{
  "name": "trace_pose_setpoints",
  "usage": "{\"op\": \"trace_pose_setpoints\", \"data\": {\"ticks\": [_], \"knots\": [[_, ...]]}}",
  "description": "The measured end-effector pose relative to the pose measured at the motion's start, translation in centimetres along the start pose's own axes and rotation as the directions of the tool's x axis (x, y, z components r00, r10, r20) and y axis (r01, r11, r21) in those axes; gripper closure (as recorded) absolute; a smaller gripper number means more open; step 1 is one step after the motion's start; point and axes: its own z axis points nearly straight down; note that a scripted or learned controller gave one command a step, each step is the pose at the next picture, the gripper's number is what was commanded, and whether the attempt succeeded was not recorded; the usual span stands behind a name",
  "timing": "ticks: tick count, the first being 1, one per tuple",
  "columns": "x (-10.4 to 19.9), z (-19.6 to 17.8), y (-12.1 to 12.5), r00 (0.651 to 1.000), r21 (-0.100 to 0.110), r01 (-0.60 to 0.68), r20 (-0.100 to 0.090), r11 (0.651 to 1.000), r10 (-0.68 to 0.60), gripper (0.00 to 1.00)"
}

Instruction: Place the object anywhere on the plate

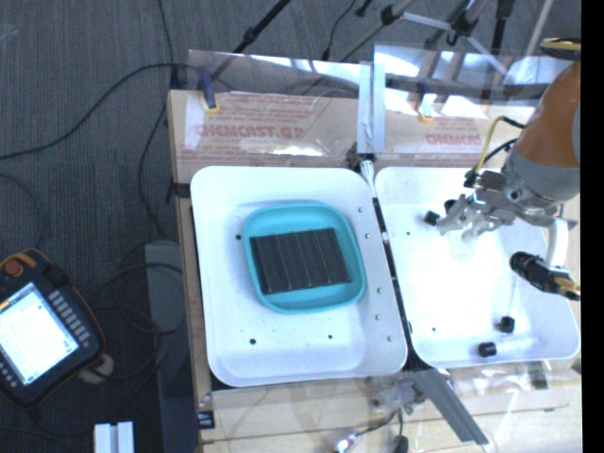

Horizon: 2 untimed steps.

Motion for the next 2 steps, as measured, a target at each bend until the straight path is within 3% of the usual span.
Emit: {"op": "trace_pose_setpoints", "data": {"ticks": [1,2], "knots": [[11.18,0.69,-0.81,0.979,-0.001,0.205,-0.003,0.979,-0.205,1.0],[11.17,0.68,-0.81,0.979,-0.001,0.205,-0.003,0.979,-0.205,0.0]]}}
